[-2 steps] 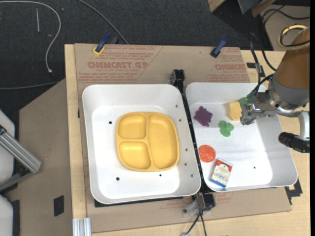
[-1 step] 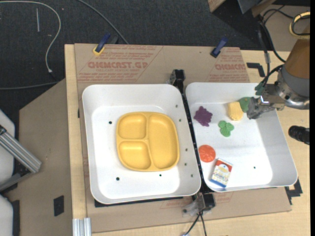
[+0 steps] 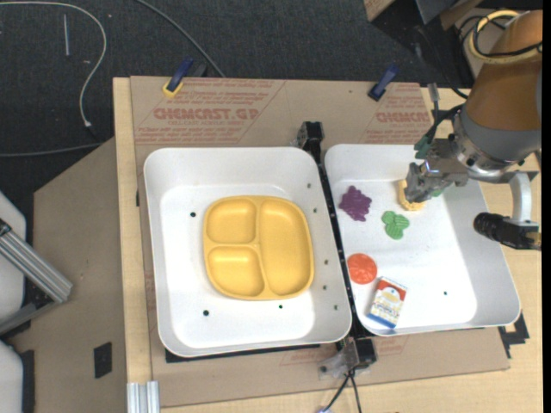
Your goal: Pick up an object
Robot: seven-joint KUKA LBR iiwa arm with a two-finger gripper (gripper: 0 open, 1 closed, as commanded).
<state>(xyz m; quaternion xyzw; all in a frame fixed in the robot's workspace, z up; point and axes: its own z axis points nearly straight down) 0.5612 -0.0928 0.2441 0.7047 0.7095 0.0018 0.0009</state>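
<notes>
Tool (image 3: 419, 188), opening impossible to tell, sits low over a small yellow piece (image 3: 413, 200) in the right bin (image 3: 482, 291); an off-centre closing could nudge it aside.

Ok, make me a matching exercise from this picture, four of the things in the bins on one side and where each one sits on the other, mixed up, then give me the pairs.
Things:
1. yellow divided plate
2. purple piece
3. small box
4. tan piece

Places:
A. near the front edge of the right bin
B. under the pincer
C. middle of the left bin
D. right bin, close to the divide between the bins

Pairs: 1-C, 2-D, 3-A, 4-B
</notes>
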